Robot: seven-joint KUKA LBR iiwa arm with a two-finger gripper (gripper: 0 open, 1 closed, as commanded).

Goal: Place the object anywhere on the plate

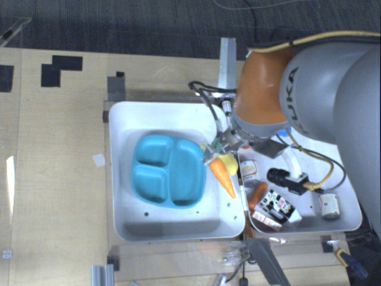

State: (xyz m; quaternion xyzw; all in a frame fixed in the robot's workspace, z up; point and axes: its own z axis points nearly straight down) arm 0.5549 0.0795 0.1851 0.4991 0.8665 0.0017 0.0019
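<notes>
A: Looking down on the desk (53,177) from the one camera view. Spotted the carrot (222,176)?
B: Yes. Lies in the white bin (125,207) toward the desk's left edge, along that bin's wall shared with the second bin (348,189). Points its thin tip toward the near corner on that side, thick end turned toward the far edge.
A: On the plate (168,170) yet?
B: Not on it. Rests just beside the blue plate's rim, on the shared-wall side; impossible to say about touching.
A: And the plate itself?
B: Sits flat in the middle of the same white bin, split into three compartments.
A: Any word on the gripper (215,149), open or closed?
B: Cannot tell from here. Hangs right at the carrot's thick end, over the plate's rim, below the grey arm (333,88) and its orange band (262,88). Cannot tell about a hold on the carrot either.
A: Noticed anything more by the carrot?
B: Just a small yellow piece (232,164) right beside its thick end on the shared-wall side, too small to name.
A: Over in the second bin?
B: Holds clutter: a small can (247,170) close to the shared wall, an orange-red thing (258,192) just nearer the near edge, a black-and-white patterned box (275,207) at the near edge, a pale little cylinder (328,205) toward the near right corner.
A: Beyond the bins?
B: Only black patches (61,69) on the bare desk by its far left corner.
</notes>
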